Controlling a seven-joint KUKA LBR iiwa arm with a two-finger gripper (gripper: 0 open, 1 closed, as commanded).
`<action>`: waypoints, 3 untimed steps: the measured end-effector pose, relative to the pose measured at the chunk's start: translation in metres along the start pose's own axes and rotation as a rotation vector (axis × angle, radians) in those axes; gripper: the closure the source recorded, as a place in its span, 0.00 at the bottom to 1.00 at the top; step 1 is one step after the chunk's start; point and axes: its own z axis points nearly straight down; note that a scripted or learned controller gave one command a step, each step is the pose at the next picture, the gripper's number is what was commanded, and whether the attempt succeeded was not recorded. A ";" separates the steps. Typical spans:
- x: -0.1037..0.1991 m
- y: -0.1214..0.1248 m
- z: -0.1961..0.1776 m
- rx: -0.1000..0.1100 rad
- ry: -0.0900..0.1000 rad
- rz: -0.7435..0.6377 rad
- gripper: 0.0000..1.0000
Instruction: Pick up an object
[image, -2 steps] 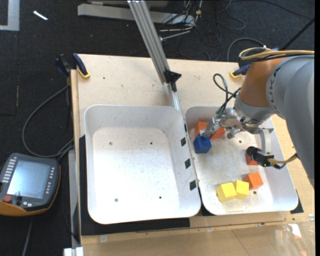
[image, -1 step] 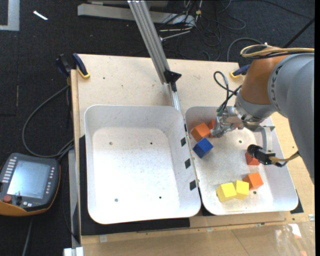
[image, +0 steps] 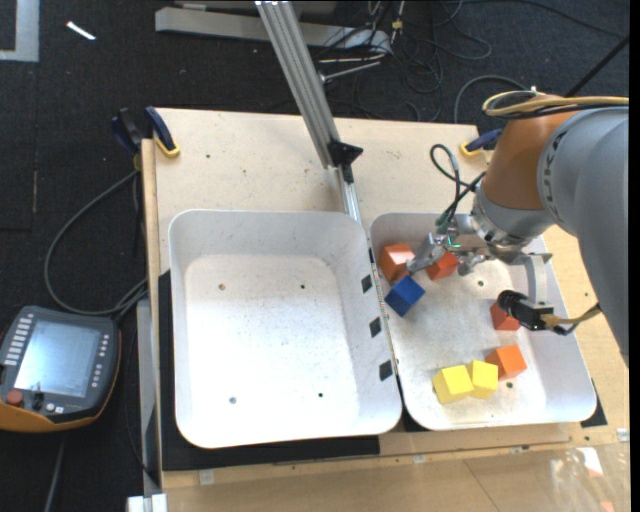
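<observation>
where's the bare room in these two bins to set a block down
The left bin is bare floor wall to wall. In the right bin, a free patch lies between the blue block and the yellow blocks. It is crowded near the gripper and orange blocks.

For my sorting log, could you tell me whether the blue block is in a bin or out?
In: the blue block lies inside the right bin, by its left wall.
</observation>
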 end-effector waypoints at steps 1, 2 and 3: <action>0.003 0.001 -0.010 -0.003 0.004 -0.003 1.00; -0.020 0.034 0.001 -0.018 -0.001 0.001 1.00; -0.019 0.031 0.008 -0.001 0.004 -0.001 0.00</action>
